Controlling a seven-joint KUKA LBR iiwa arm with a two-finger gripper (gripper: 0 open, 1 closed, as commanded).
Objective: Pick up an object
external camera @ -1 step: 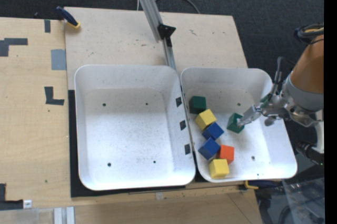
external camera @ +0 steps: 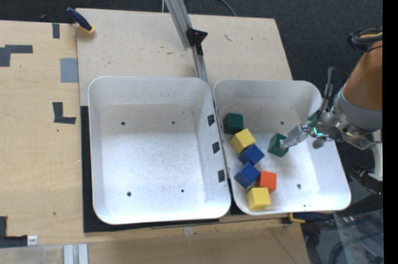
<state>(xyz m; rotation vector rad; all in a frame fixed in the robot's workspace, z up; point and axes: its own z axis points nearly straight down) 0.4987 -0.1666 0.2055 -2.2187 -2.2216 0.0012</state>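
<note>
Gripper (external camera: 287,143): jaws clamped on the small dark-green cube (external camera: 278,145) — over the right white plastic bin (external camera: 323,194).
Other blocks: left of it.

Two white bins on the bench: left bin (external camera: 99,132) & right bin (external camera: 323,188).

Blocks, all in the right bin, 7 total:
- green x2: one (external camera: 233,123) near the divider at the top of the cluster, another (external camera: 277,145) further right, at the gripper (external camera: 290,141) tip
- yellow x2: one (external camera: 243,140) just below the first green, one (external camera: 259,198) at the bottom of the cluster
- blue x2: one (external camera: 253,154) & one (external camera: 247,174), stacked diagonally in the middle
- orange x1 (external camera: 268,180), beside the lower blue

One arm, one gripper. One blue-and-yellow clamp (external camera: 80,20) at the board's far left corner.
</note>
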